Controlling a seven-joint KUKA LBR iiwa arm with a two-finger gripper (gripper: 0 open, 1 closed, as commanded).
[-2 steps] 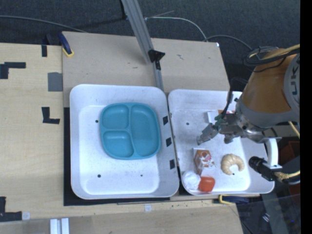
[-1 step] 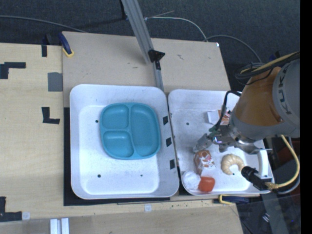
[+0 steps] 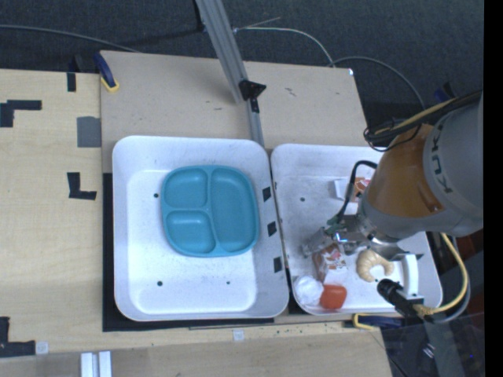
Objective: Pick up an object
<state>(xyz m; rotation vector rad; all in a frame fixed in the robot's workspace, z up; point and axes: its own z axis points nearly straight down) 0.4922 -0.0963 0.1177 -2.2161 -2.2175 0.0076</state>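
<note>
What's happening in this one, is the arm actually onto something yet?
The KUKA arm reaches into the right bin, its pincer low among a small clutter: a red object, a croissant-like piece and a white item. Whether it grips anything can't be made out. The left bin holds a blue divided plate.

Dark grey carpeted floor (image 3: 94, 14) runs along the top of the frame. Pale wooden bench top (image 3: 39, 234) fills the left, marked with short strips of black tape (image 3: 78, 187). A tan cardboard sheet (image 3: 173, 100) lies over the bench. A slanted grey metal pole (image 3: 224, 42) crosses the sheet from above. Thin grey cables (image 3: 314, 45) trail across the carpet. Lighting even, soft.
</note>
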